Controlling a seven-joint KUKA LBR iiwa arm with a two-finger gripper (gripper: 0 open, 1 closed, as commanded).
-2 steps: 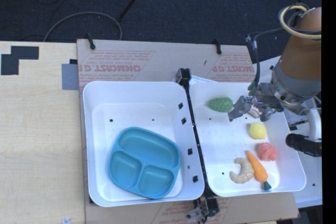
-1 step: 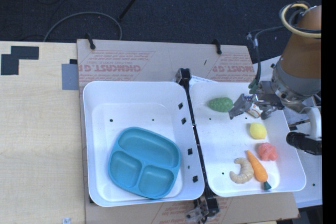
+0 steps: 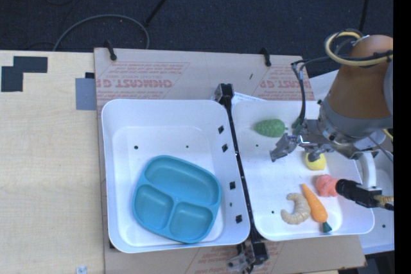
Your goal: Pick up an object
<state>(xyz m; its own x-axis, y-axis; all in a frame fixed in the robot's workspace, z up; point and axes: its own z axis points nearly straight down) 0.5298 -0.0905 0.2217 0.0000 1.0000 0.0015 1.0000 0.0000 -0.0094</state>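
Observation:
The right bin (image 3: 359, 221) holds several toy foods. A green pickle-like piece (image 3: 270, 128) lies at the back. A small yellow piece (image 3: 315, 163) sits mid-bin. In front of it are a pink piece (image 3: 325, 185), an orange carrot (image 3: 314, 203) and a cream curled piece (image 3: 295, 210). My gripper (image 3: 297, 151) hangs over the middle of this bin, open, with nothing between its fingers. One finger (image 3: 280, 151) points left below the green piece. The other stands right above the yellow piece and hides its top.
The left bin (image 3: 122, 131) bears a blue divided plate (image 3: 176, 197) near its front. A black divider (image 3: 232, 157) runs between the bins. The grey and orange arm (image 3: 359, 93) covers the right bin's back right corner.

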